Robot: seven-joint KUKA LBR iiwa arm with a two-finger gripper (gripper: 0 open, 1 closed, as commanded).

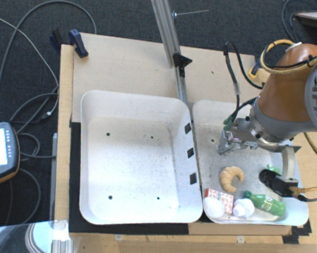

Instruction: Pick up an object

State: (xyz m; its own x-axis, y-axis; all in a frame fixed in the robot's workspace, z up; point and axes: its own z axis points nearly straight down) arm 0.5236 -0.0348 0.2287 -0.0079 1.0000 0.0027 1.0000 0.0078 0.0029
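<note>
The wooden bench (125,60) is bearing two white bins: the right bin (206,122) is lying under the gripper (227,147), the left bin (133,159) sitting beside it, touching.

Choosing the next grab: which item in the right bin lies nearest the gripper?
The tan croissant, just below the gripper. The green bottle and the red-and-white packet lie farther off, along the bin's near edge.

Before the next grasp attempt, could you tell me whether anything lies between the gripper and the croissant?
Nothing visible does: the gripper hangs above bare bin floor, the croissant just below it in the view; the green bottle lies beyond it.
</note>
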